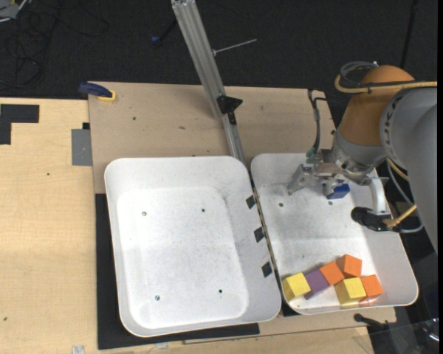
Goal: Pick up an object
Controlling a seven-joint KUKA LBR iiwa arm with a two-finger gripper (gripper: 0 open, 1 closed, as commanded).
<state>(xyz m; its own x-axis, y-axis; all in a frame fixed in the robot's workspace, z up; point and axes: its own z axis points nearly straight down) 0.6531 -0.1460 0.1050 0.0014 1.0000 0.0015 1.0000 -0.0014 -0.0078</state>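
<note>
Several small blocks lie clustered in the near corner of the right bin (399,253): a yellow block (297,285), a purple block (316,283), an orange block (331,273), another orange block (350,265), a second yellow block (350,290) and a third orange block (371,285). My gripper (315,175) hangs low over the far part of the right bin, well away from that cluster. A small blue piece (340,191) shows just below the wrist; whether it is a block or part of the tool is unclear.
The left bin (133,172) sits beside the right one, with black clips (258,233) along the shared edge. A slanted metal bar (207,68) rises behind the bins. A blue clamp (96,90) rests at the bench's far left corner.
</note>
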